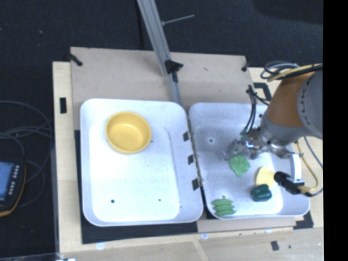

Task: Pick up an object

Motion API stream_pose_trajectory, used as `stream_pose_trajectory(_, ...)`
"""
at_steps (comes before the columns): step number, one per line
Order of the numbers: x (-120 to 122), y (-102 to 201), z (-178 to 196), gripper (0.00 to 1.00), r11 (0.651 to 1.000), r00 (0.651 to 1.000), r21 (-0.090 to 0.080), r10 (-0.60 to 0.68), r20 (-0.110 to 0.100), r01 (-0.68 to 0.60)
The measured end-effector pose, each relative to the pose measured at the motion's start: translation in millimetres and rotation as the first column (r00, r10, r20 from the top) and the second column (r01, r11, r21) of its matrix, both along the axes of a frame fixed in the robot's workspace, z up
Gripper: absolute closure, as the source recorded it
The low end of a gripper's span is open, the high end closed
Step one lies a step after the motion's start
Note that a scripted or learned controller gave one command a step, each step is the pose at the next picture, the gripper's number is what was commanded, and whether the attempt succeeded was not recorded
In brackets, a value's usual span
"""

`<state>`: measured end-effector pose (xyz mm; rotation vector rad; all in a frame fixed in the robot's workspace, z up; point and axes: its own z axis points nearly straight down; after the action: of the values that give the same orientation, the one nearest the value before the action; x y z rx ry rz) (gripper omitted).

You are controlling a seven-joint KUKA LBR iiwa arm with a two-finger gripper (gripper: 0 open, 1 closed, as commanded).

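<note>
A dark floor surrounded the tan desk (217,80), which carried two shallow white bins side by side. We took the right bin (212,124) as our landmark.

Nearest the camera, against that bin's front wall, lay a ribbed green piece (222,205). Just behind it and toward the arm's side sat a dark green block (261,193), touching or nearly touching a pale yellow object (264,175). Further back, near the bin's middle, lay a light green object (238,165), the likeliest target in our judgement.

The end effector (243,148) hung directly over the far edge of that light green object, so the piece lay just toward the camera from the tool, almost beneath it. We could not tell whether the tool was apart or together, nor whether it touched the piece; nothing showed as clearly held. The piece looked roughly as wide as long, so we judged no axis worth aligning to. The coming move, we reckoned, needed only a small shift nearward and a descent, with the yellow object close enough to be nudged.

Beyond the right bin's left wall, the left bin (136,200) held a yellow bowl (128,132) in its far corner. Behind both bins a grey metal rail (155,31) ran away across the desk.
</note>
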<state>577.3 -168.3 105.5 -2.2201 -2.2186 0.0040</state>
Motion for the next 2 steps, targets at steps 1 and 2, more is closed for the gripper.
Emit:
stream_pose_trajectory(1, 2, -1, 13, 1.00, 1.000, 1.000, 0.000, -0.001, 0.006, 0.001)
stream_pose_trajectory(2, 6, 1, 76, 1.00, 1.000, 1.000, -0.001, 0.001, 0.010, -0.001)
